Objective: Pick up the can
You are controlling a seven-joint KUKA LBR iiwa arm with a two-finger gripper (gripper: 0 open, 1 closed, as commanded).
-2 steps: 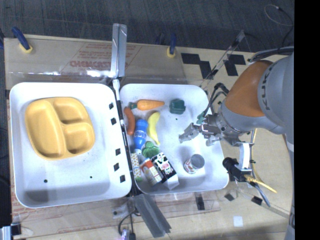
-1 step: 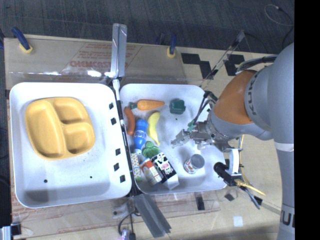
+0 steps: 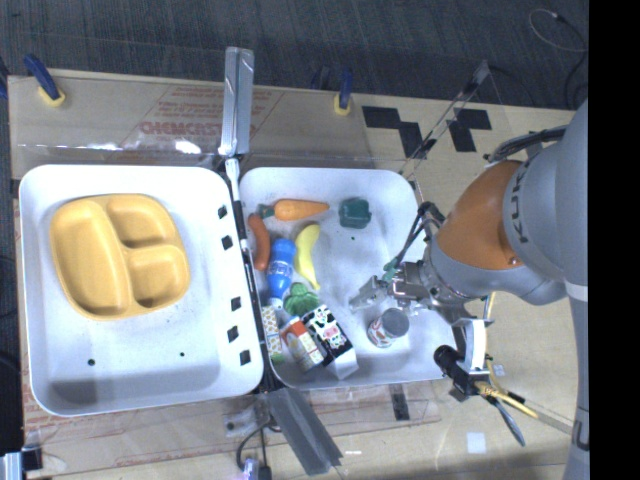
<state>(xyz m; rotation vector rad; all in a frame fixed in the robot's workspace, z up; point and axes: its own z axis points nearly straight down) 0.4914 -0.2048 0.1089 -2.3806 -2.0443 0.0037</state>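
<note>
The can (image 3: 387,327) is a small silver one standing upright near the front right of the right bin (image 3: 400,183), its round top facing the camera. My gripper (image 3: 392,293) hangs just behind and above the can, at the end of the grey arm with the orange band (image 3: 480,233) that reaches in from the right. The gripper's body overlaps the can's far rim in this view. Nothing shows the can lifted off the bin floor.
Left of the can lie a cow-patterned carton (image 3: 326,329), a red box (image 3: 297,343), a green item (image 3: 298,299), a blue bottle (image 3: 280,263), a banana (image 3: 307,252), a carrot (image 3: 300,209) and a green block (image 3: 354,211). A yellow divided tray (image 3: 120,253) sits in the left bin (image 3: 60,368).
</note>
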